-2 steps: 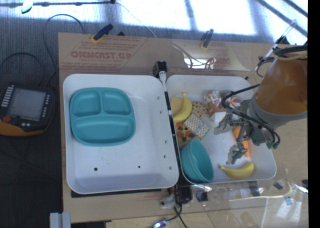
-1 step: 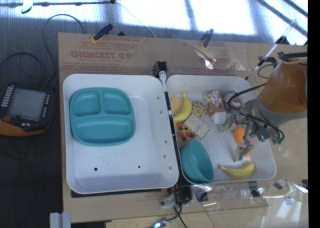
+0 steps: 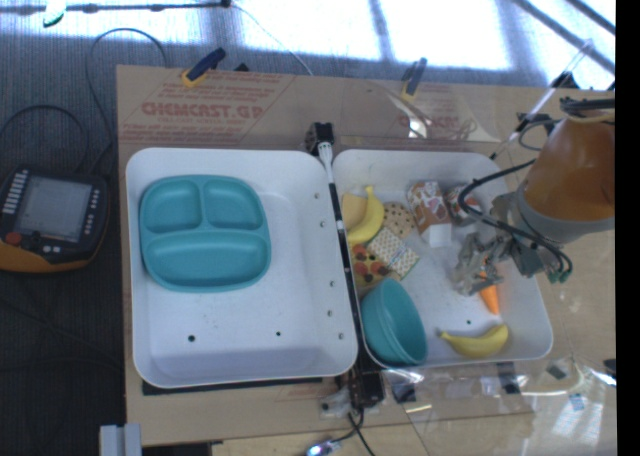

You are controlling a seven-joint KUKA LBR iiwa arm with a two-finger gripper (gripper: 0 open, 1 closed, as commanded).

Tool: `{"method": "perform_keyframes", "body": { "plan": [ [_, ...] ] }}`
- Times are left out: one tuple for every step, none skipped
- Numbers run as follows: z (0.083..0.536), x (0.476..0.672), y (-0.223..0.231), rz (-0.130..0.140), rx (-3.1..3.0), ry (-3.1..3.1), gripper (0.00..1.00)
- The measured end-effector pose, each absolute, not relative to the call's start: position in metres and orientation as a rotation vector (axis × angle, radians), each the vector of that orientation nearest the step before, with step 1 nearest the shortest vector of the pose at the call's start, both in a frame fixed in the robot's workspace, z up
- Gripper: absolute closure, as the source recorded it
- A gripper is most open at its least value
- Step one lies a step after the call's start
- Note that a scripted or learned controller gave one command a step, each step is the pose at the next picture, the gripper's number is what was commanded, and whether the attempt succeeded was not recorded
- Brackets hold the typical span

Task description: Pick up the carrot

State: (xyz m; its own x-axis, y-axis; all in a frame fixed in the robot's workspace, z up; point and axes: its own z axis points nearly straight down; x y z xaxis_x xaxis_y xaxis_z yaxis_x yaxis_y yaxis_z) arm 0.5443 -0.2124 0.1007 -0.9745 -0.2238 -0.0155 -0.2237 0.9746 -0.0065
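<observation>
The arm [image 3: 570, 179] reaches in from the right, wrist bent downward.

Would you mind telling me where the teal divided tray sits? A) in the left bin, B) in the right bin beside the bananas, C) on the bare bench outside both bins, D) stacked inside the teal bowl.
A: the teal divided tray lies flat in the left bin, while the teal bowl and both bananas are in the right bin.

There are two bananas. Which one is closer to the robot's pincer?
The banana at the right bin's front edge, just below the carrot and the pincer. The other banana lies farther off, by the wall between the bins.
</observation>
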Motion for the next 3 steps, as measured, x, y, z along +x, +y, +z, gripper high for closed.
{"method": "perform_keyframes", "body": {
  "plan": [
    [0.0999, 0.5437, -0.2122, -0.006, -0.352, 3.107, 0.00],
    [0.1073, 0.5443, -0.2124, -0.008, -0.351, 3.109, 1.00],
    [0.1069, 0.5442, -0.2123, -0.007, -0.350, 3.109, 0.00]
  ]
}}
